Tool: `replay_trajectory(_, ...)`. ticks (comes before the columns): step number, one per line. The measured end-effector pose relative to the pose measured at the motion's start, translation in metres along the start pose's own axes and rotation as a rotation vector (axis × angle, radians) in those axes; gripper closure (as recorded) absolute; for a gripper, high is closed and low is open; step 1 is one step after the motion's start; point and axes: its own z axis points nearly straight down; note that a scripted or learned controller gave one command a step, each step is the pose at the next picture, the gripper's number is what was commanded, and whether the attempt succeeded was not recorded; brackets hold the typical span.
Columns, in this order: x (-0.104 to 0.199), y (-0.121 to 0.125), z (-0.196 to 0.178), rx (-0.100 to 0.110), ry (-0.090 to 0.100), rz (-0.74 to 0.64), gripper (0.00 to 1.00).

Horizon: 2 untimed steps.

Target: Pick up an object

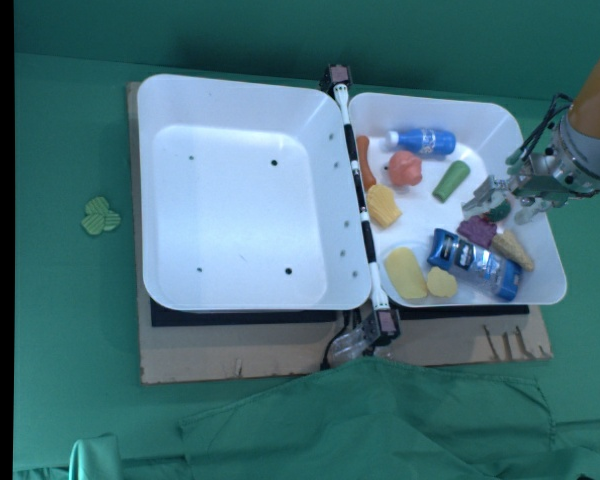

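The right bin (525, 133) holds several toy items: a blue bottle (425, 141), an orange carrot (364, 161), a red-pink piece (405, 168), a green cylinder (451, 180), a yellow corn piece (383, 206), a blue packet (472, 261), a purple piece (477, 231), a tan cone (515, 250) and two yellow pieces (406, 273). My gripper (498, 202) hangs over the bin's right side, just above the purple piece, and is open. A small green-and-red item (499, 210) lies under it. Nothing is held between the fingers.
The left bin (160, 108) stands beside the right one, joined by a black-and-white hinge bar (355, 183). A green leaf-shaped toy (100, 216) lies on the cloth to the left of the bins. Folded green cloth (380, 418) lies in front.
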Motion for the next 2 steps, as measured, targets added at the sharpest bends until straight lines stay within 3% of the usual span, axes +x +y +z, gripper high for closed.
replay_trajectory(1, 0.017, 0.037, 0.066, 0.005, 0.002, -0.003, 0.0)
replay_trajectory(2, -0.01, 0.052, 0.01, -0.007, -0.002, 0.0, 0.0)
